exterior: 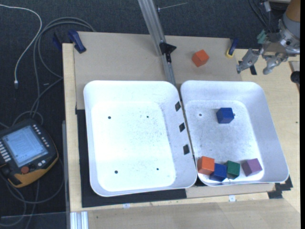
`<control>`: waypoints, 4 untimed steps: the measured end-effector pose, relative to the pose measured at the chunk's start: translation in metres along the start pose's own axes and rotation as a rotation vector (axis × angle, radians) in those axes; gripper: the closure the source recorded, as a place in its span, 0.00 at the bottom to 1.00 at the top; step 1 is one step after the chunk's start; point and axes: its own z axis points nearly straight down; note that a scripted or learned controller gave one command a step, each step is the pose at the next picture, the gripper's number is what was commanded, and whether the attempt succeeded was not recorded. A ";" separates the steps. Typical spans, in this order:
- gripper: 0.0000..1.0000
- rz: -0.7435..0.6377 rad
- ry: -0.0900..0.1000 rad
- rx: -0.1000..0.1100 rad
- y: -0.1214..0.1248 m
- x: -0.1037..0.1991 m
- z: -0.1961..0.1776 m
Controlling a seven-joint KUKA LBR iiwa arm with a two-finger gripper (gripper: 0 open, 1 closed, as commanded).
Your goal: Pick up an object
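Reaching in from the upper right, the gripper point(259, 62) hangs above the bare bench beyond the right bin point(267, 97), fingers spread apart with nothing between them. No readable writing shows on anything. In that bin a blue cube point(225, 115) sits alone; an orange cube point(206, 165), a second blue cube point(219, 171), a green cube point(232, 169) and a purple cube point(251, 166) line its near wall.
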 end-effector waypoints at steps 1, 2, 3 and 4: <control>0.00 -0.002 0.004 0.008 0.002 0.053 0.116; 0.00 0.005 0.002 0.008 -0.027 0.010 0.186; 1.00 0.002 0.002 -0.005 -0.023 0.014 0.169; 0.00 0.002 0.002 -0.004 -0.023 0.014 0.170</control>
